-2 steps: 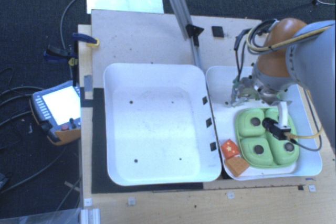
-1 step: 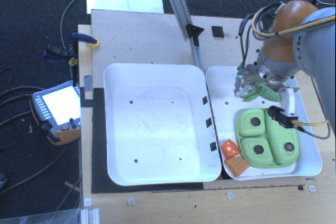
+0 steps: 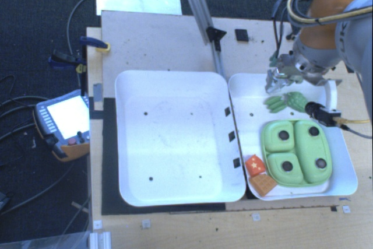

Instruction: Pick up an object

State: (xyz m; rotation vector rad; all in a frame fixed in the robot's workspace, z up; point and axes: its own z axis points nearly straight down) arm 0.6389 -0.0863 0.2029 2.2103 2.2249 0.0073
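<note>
Right bin (image 3: pixel 245 96): green toy (image 3: pixel 287 102) just below gripper (image 3: pixel 274 86), touching?

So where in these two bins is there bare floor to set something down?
The left bin has bare floor wall to wall. In the right bin, a free strip lies along the shared wall, above the orange pieces. The rest is crowded: green block, small green toy, gripper above it.
</note>
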